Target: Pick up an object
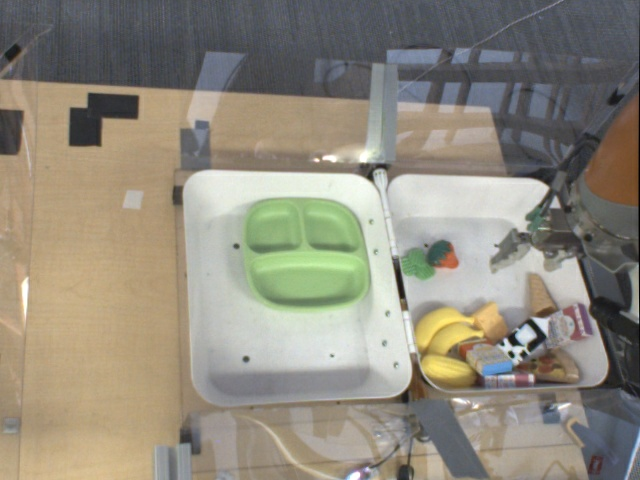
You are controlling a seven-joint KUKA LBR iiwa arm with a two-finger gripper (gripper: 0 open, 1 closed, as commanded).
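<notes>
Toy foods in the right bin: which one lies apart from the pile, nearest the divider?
The green-and-red toy vegetable; it lies alone beside the divider, while the bananas and the rest crowd the bin's near corner.

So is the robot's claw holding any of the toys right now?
No, the gripper holds nothing. Its fingers hang open over a bare part of the right bin, above the pile of toys.

You're looking down on a light wooden bench (90, 298) with black squares (100, 116) marked near its far left corner. Beyond it lies dark grey carpet (250, 13), crossed by a thin cable (520, 18) at the upper right. Clear panels (450, 88) catch pale reflections behind the bench.
</notes>
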